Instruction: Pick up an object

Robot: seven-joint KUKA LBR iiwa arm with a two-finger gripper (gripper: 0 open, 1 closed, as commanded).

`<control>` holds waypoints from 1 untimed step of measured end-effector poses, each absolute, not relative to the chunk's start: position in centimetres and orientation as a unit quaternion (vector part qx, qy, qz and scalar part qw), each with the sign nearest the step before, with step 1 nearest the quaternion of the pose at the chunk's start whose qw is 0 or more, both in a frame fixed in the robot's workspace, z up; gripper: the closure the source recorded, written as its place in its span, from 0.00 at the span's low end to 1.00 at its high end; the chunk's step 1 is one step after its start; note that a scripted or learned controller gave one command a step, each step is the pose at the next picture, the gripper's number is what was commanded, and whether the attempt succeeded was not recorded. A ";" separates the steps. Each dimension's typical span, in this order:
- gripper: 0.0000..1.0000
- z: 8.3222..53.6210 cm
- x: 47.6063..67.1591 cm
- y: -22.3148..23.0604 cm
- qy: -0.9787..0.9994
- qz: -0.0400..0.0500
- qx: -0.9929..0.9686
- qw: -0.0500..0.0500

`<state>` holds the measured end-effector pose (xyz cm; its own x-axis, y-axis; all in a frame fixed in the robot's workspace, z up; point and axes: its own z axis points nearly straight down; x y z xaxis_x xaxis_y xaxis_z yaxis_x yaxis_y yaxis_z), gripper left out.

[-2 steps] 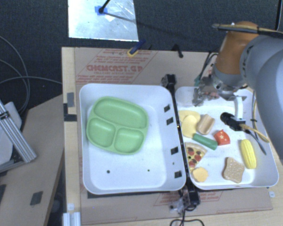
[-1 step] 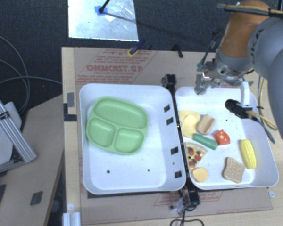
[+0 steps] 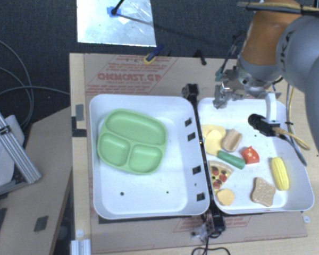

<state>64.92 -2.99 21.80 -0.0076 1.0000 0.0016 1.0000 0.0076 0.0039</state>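
1. The arm (image 3: pixel 303 41) has a smooth, rounded grey shell.
2. A glossy orange band (image 3: pixel 266 31) wraps the section above the wrist.
3. Below it sits a pale grey metal wrist flange.
4. The gripper (image 3: pixel 221 97) is silvery-grey metal, its details blurred; thin dark cables seem to run beside it.

1 fixed camera looks down at a slant from above the bench (image 3: pixel 127 70), near enough to take in both white bins (image 3: pixel 143 206); the arm (image 3: pixel 287 36) enters from the right.
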 end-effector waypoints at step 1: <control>1.00 22.0 61.1 1.3 0.710 0.001 0.704 0.000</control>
